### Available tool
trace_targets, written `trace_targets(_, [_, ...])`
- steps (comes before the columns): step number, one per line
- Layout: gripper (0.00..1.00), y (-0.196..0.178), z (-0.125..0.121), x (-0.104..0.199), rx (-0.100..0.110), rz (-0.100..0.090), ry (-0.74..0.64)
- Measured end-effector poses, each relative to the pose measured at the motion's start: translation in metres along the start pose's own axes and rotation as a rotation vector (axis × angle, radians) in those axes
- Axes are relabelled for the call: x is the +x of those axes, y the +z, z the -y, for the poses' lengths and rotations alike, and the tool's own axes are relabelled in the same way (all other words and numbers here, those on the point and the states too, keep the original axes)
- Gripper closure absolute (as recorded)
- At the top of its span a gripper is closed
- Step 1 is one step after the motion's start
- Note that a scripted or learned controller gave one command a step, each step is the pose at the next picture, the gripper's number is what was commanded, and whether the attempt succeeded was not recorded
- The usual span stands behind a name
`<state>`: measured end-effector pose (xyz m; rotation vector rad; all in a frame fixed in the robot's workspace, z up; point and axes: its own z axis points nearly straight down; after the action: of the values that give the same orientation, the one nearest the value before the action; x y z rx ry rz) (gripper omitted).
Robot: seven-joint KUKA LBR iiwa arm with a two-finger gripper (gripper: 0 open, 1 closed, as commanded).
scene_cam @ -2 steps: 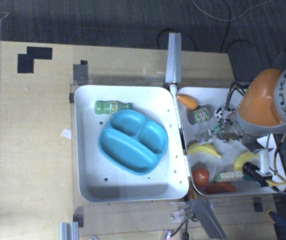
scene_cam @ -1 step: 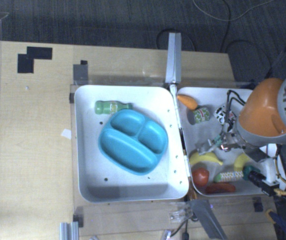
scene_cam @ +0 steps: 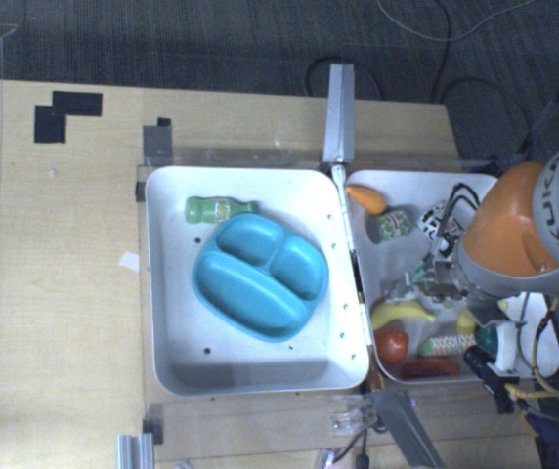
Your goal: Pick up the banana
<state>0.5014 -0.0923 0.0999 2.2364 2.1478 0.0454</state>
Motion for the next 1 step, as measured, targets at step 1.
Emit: trace_targets(1, [1.0,-0.0106,-0.0024,0.0034,-0.002,-0.006,-0.006])
